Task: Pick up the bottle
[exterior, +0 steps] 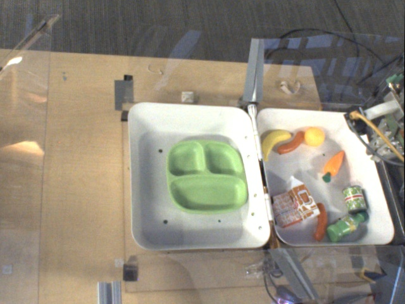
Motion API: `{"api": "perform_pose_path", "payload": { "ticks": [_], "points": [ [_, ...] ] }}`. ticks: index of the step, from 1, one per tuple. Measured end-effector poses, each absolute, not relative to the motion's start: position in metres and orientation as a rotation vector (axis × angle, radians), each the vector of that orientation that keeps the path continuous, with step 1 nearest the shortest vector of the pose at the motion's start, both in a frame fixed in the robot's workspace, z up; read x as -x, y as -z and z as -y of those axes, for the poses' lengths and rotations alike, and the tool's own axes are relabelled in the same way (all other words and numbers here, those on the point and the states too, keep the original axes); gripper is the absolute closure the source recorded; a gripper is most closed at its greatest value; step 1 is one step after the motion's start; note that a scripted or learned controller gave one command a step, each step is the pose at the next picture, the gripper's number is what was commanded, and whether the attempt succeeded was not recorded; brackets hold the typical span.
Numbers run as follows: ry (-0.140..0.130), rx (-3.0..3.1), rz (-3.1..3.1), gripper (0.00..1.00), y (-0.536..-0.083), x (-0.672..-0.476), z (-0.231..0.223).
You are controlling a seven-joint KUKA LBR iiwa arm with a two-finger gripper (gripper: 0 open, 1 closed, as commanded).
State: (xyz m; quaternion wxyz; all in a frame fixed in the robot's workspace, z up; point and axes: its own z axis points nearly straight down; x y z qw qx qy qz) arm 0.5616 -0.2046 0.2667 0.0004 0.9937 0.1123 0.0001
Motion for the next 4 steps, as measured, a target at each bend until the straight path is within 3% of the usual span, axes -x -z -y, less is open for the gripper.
{"api": "perform_pose_path", "payload": {
  "ticks": [1,2,3,4],
  "points": [
    [0.000,-3.120,-0.363,1.00,-0.272,-0.624,0.168],
    [-0.005,-3.125,-0.328,1.00,-0.267,-0.655,0.107],
    [-0.001,-3.126,-0.325,1.00,-0.221,-0.588,0.108],
    [-0.008,-3.124,-0.323,1.00,-0.320,-0.549,0.155]
  ]
}}
